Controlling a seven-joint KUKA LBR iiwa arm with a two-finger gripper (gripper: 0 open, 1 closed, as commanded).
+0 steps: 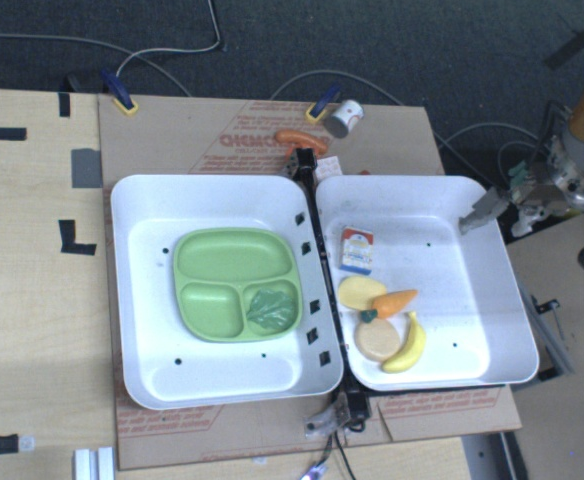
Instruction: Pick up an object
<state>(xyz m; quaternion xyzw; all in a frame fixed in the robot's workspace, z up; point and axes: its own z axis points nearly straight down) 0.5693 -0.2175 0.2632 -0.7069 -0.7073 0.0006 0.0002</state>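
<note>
**Arm at the right bin's far corner, food toys untouched**

The end effector (484,211) hangs over the right bin's (472,298) upper right rim; whether it is open or closed, I cannot tell. Clustered near the divider lie a small carton (356,249), carrot (392,303), banana (407,346) and possibly a lemon (359,292). The left bin (142,268) holds a green tray (238,282).
</note>
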